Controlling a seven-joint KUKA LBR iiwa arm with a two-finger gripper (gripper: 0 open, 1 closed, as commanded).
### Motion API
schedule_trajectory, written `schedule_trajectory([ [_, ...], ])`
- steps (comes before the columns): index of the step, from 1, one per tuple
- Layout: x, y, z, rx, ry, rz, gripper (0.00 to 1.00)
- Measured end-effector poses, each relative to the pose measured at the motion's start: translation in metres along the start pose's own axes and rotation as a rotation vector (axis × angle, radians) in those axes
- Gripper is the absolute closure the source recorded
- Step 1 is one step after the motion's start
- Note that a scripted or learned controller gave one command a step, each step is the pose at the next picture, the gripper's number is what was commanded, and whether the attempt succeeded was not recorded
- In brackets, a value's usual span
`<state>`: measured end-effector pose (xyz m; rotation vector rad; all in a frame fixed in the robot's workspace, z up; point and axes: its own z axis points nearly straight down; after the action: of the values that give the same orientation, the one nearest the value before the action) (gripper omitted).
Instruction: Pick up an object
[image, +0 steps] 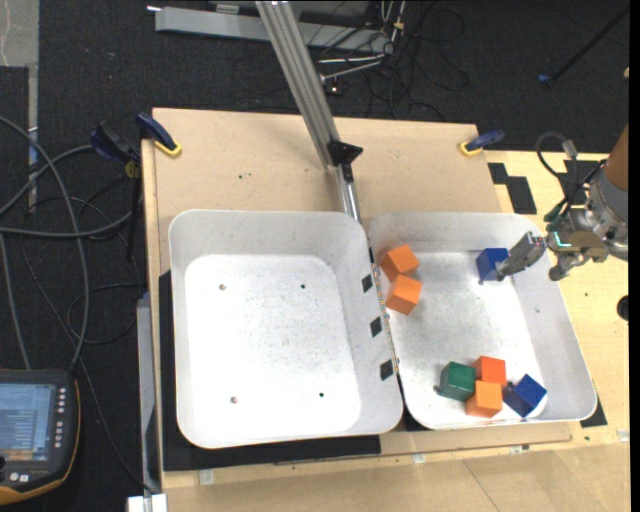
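Gripper (548, 256) at right bin's (560, 330) far edge, fingers spread wide, holding nothing. Blue cube (490, 263) just left of one fingertip.

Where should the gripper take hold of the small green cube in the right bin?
Grip the small green cube from above, probably across its upper-left and lower-right faces. Its right side abuts an orange block; its left and near sides look free, facing bare floor of the right white bin.
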<state>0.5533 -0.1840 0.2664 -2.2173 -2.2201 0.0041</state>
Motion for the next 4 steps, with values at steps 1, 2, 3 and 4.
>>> schedule_trajectory([
  [1, 0.0, 0.001, -0.003, -0.005, -0.001, 0.0, 0.0],
  [2, 0.01, 0.002, 0.046, -0.003, -0.001, 0.001, 0.0],
  [3, 0.009, 0.003, 0.089, 0.0, 0.0, 0.002, 0.0],
  [4, 0.012, 0.0, 0.132, 0.0, 0.0, 0.002, 0.0],
])
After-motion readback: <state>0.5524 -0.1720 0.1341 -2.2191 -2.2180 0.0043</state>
